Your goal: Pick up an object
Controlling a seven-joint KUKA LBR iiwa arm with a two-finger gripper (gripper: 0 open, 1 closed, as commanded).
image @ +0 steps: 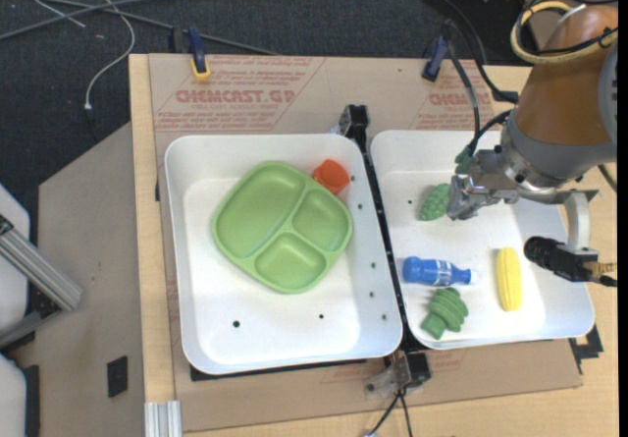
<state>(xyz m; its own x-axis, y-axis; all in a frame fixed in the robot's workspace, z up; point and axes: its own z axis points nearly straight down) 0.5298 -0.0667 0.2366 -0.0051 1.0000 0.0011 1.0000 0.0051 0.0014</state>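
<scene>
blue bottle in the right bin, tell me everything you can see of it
The blue bottle is a small toy-like bottle, seemingly plastic, with a blue body, a white cap at its left end and a white band near the middle. It lies on its side across the floor of the right bin, left of the yellow corn cob and just above a green toy, which it nearly touches. Nothing grips it.

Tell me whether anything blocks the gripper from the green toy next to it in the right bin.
Nothing visible does. The gripper sits right beside the small green bumpy toy near the back of the right white bin, with no object between them. The blue bottle lies nearer the front, out of the way.
</scene>
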